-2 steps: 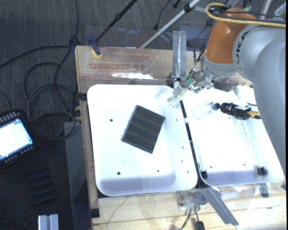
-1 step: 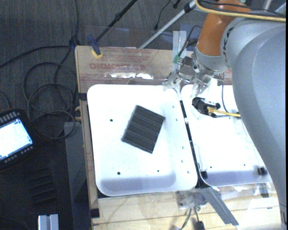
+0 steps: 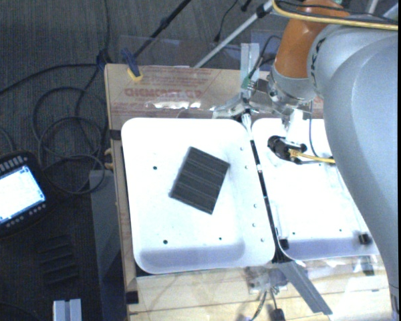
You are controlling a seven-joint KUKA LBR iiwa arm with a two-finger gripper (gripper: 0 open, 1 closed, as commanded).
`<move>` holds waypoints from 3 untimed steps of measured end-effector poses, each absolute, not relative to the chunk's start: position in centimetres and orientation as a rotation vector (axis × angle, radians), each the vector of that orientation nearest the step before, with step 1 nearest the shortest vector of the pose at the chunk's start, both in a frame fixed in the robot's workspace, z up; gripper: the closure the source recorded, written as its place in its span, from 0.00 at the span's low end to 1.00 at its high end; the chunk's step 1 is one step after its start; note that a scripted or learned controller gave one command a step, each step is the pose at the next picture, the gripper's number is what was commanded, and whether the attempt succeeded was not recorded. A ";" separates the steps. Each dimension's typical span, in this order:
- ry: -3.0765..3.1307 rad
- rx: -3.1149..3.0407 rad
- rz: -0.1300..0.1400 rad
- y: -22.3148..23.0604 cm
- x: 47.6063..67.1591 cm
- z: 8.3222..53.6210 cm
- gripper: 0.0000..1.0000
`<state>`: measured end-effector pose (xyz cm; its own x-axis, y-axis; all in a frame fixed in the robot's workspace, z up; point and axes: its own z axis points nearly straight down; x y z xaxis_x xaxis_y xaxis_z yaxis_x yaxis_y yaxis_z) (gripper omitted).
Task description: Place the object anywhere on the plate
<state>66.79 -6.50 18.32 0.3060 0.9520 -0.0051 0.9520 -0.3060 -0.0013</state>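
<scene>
Looking down at a slant on a wooden table point(image 3: 154, 85) bearing two shallow white bins side by side, rims touching along the middle. In the left bin point(image 3: 137, 246), a dark ribbed slab point(image 3: 200, 180), rectangular, lying flat near the middle of the floor, turned askew to the walls and touching none of them, well apart from the gripper. Around it, a few small dark dots point(image 3: 166, 241) scattered on the white floor. Over the right bin point(image 3: 321, 243), the grey arm point(image 3: 367, 132), reaching in from the right and covering much of that bin's right side, with the orange band point(image 3: 299, 42) above the wrist. Below the band, the gripper point(image 3: 285, 120), hanging over the far left corner of the right bin, just beside the meeting rims; cannot tell whether open or closed, or holding anything, too small and cluttered there to read. At the table's far left corner, a blue clamp point(image 3: 130, 67) with a yellow tip. Along the far edge, behind the bins, a strip of shiny clear film point(image 3: 164, 97) over red lettering too blurred to read. On the dark carpet point(image 3: 47, 45) left of the table, looping black cables point(image 3: 60, 136) and, nearer the view's left edge, a handheld pendant point(image 3: 12, 194) with a pale lit screen. Beyond the table's far edge, thin poles point(image 3: 207, 9) crossing at a slant. At the near edge, below the gap between the bins, a grey metal brace point(image 3: 307, 291) angling down and to the right.
</scene>
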 end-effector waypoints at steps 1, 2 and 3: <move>2.162 2.281 -0.005 1.7 66.8 18.3 0.00; 2.501 1.902 -0.003 7.9 66.8 18.3 0.00; 2.695 1.610 0.001 13.9 66.9 21.2 0.00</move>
<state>66.86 13.93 21.22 -0.4738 0.8806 -0.0014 0.8806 0.4738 0.0018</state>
